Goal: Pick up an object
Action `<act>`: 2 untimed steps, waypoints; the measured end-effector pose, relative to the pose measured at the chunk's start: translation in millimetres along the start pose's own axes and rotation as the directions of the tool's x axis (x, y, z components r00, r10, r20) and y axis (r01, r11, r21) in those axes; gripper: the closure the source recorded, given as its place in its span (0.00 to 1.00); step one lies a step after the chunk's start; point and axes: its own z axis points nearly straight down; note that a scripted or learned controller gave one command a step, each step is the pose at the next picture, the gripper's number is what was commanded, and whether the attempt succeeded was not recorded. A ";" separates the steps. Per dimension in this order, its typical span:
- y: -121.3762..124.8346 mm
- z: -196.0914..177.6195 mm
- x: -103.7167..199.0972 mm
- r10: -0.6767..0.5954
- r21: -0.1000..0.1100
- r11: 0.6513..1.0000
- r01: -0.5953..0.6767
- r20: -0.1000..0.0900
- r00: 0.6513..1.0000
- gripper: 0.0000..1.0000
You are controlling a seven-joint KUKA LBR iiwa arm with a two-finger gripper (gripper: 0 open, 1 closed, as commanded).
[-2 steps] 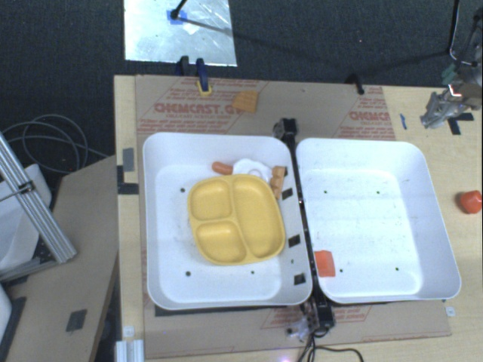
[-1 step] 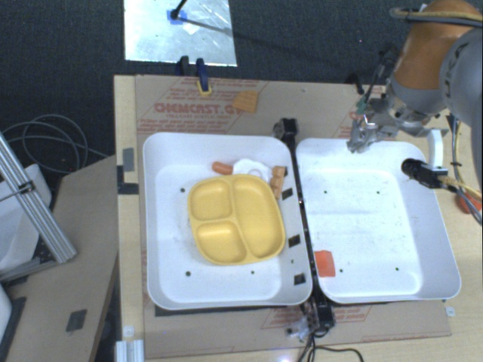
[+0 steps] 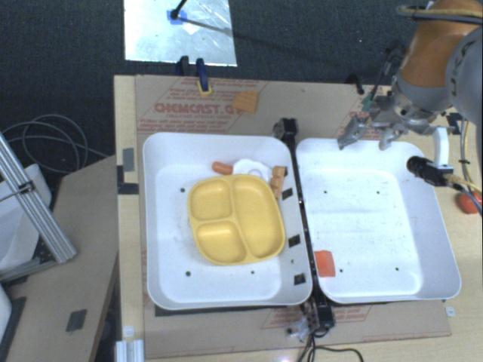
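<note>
Dark carpeted floor (image 3: 68,44) surrounds the bench (image 3: 317,96). Shiny foil-like sheet (image 3: 179,21) lies on floor at 12 o'clock. Loose cables (image 3: 45,138) coil at 9 o'clock, near a metal frame rail (image 3: 34,210). Light-coloured side surface (image 3: 72,277) at 8 o'clock.

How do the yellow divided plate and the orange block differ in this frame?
The yellow divided plate lies in the left bin; the orange block lies in the right bin. The plate is far larger and has three compartments; the block is small and plain. Both lie apart from the tool.
</note>
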 end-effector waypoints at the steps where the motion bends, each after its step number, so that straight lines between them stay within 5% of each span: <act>1: -49.2 -101.7 -48.7 0.007 -0.009 1.000 -0.007 0.005 1.000 0.00; 2: -68.2 -102.3 66.6 -0.012 0.000 1.000 0.012 -0.004 1.000 0.00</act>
